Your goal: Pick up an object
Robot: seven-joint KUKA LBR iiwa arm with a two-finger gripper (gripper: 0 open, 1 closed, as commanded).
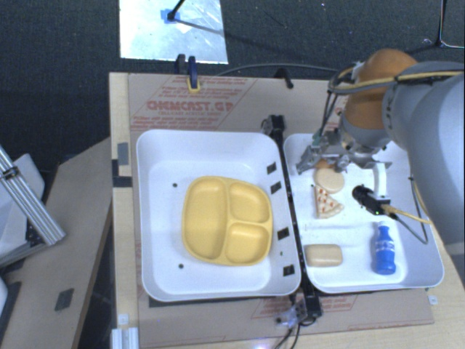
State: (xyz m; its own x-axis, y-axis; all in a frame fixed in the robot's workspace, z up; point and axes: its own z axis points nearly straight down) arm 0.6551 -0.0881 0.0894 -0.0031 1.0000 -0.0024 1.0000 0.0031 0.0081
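My gripper (325,160) hangs low over the far part of the right bin (414,267), just above a round tan biscuit-like piece (330,180). A pizza slice toy (327,204) lies right in front of that piece. Nearer the bin's front edge rest a beige rounded block (322,254) and a blue bottle (383,249) lying with its cap pointing away. No object shows between the gripper's tips.
The left bin (156,195) holds a yellow divided plate (226,219). A black divider with clips (285,195) runs between the two bins. The grey arm (425,115) covers the right bin's far right corner.
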